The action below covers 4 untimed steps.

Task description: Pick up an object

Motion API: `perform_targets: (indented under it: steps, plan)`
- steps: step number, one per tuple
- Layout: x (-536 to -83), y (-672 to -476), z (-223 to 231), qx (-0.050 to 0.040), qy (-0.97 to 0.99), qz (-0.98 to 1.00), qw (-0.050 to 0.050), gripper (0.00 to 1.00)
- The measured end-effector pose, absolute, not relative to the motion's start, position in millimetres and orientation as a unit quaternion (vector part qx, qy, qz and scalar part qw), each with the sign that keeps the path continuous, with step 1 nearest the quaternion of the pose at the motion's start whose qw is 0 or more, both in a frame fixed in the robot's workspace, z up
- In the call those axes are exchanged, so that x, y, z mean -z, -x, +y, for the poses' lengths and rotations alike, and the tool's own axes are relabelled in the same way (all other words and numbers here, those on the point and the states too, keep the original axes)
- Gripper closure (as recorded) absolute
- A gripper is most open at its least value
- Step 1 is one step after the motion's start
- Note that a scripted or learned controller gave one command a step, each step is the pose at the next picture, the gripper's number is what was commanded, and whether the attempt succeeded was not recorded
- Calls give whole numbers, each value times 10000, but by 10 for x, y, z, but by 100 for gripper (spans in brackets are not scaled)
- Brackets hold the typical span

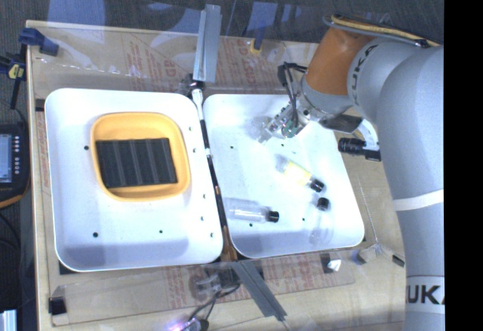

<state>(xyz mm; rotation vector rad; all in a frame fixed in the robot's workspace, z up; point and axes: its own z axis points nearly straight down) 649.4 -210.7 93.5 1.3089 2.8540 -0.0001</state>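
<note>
Two shallow white bins sat side by side on the bench, and the right bin (343, 235) held three small clear items with dark caps or ends, so far as could be counted. Nearest the camera, a clear tube with a black cap (255, 214) lay flat by the bin's front left, its long axis running roughly left to right with the cap pointing right. A little farther back and to the right sat a small black cap-like piece (323, 203), with something faint and clear just in front of it that was too pale to identify. Beyond that, a second clear tube with a yellowish body (299, 173) lay on a diagonal, its dark end pointing toward the near right. The left bin (68, 239) held one thing: a yellow-rimmed tray with a dark ribbed insert (137, 154) of four slats, set toward the bin's far half. Farthest back, the gripper (278, 128) hung low over the rear of the right bin, near its far left quarter, well apart from all three tubes and pieces; how far it was open, or whether it had hold of anything, could not be made out.
</note>
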Motion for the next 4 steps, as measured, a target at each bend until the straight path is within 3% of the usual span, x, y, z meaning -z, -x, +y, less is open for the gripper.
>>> perform_targets:
  steps: [2,3,4]
  plan:
    - [-946,-6559,-2091,-2,-3850,9229,30,0]
    - [-923,-6467,-1612,0,-3672,9301,-7,0]
    - [-2099,-6400,-2108,3,-3545,9351,20,0]
